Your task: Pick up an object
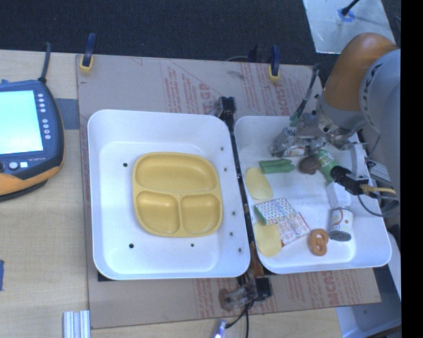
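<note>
Green stick (276, 165), right bin (366, 259): judged light and stiff, best pinched across its narrow width; gripper (296, 143) poised just above, finger state cannot be told

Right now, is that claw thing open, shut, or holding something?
Gripper: cannot be told; it sits low at the back of the right bin, near a green object.
</note>
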Robot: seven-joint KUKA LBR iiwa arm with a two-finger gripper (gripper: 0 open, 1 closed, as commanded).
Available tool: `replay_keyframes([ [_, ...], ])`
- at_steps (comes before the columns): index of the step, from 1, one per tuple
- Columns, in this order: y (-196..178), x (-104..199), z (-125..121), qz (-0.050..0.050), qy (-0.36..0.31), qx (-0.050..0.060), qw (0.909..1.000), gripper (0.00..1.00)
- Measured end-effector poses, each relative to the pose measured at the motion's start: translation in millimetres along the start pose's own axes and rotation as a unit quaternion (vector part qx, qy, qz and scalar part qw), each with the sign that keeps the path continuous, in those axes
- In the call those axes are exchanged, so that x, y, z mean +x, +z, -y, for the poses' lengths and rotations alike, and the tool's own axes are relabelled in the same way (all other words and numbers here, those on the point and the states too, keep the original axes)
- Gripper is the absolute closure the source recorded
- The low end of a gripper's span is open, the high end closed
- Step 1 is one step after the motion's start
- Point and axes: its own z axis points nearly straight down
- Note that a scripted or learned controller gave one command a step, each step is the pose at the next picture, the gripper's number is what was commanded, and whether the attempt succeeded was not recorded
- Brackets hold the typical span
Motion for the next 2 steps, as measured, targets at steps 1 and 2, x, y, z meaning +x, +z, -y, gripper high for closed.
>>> replay_keyframes([
  [1, 1, 22, 1, 0.0, -0.001, 0.003, 1.0, 0.0],
  [2, 0, 4, 0, 0.0, 0.0, 0.001, 1.0, 0.0],
])
